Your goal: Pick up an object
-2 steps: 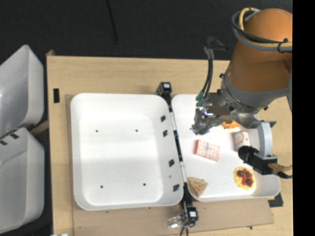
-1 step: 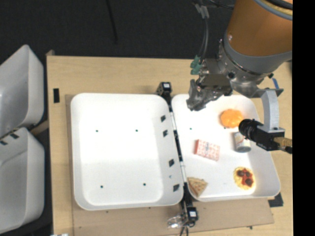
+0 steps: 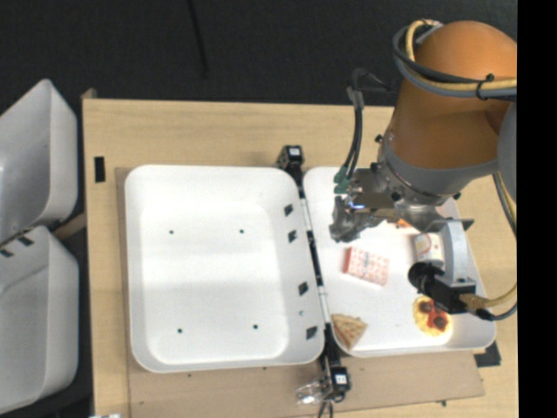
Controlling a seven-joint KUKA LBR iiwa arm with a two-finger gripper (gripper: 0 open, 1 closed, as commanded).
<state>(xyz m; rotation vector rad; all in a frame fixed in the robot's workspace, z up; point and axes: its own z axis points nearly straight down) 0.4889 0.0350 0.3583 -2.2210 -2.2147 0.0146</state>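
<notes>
My gripper (image 3: 348,223) hangs low over the upper left part of the right bin (image 3: 392,342), under the big orange wrist band. Just below and right of it lies a white packet with red print (image 3: 366,266), flat on the bin floor and apart from the gripper. A tan wedge-shaped piece (image 3: 348,330) rests at the bin's lower left corner. A yellow and red object (image 3: 432,315) sits near the lower right, beside a small white and brown item (image 3: 426,246). Nothing shows between the fingers.
The left bin (image 3: 209,268) is a wide white tray beside the right one, divided from it by a rail with black clips (image 3: 306,251). The arm's body and cables cover the upper right. White housings stand at the far left edge.
</notes>
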